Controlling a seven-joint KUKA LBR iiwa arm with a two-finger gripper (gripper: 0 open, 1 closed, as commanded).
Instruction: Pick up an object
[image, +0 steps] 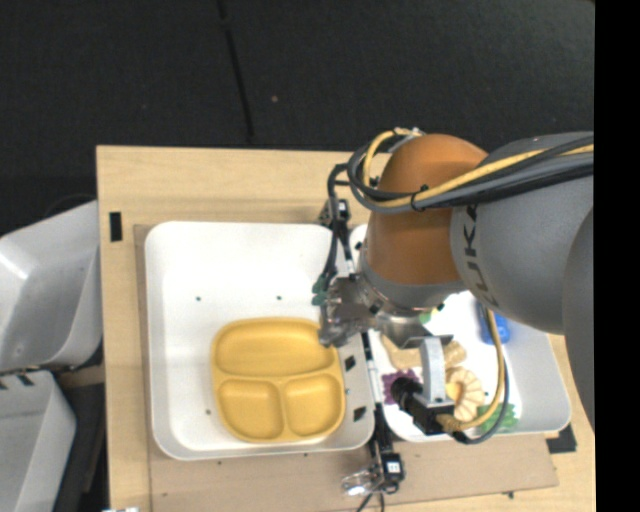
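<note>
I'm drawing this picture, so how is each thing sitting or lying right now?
Yellow plate: lying flat, right way up, its three sections empty, in the left bin.
Arm: bent low over the right bin.
Blue thing: in the right bin, half hidden by the arm.
Purple thing: in the right bin, partly hidden.
Tan ridged toy: in the right bin, partly hidden.

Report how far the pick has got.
Done: nothing visibly lifted; the yellow tray lies flat in the left bin. In hand: the arm is low over the bins' shared edge, hiding any grasp. Left: grip and lift an object.
</note>
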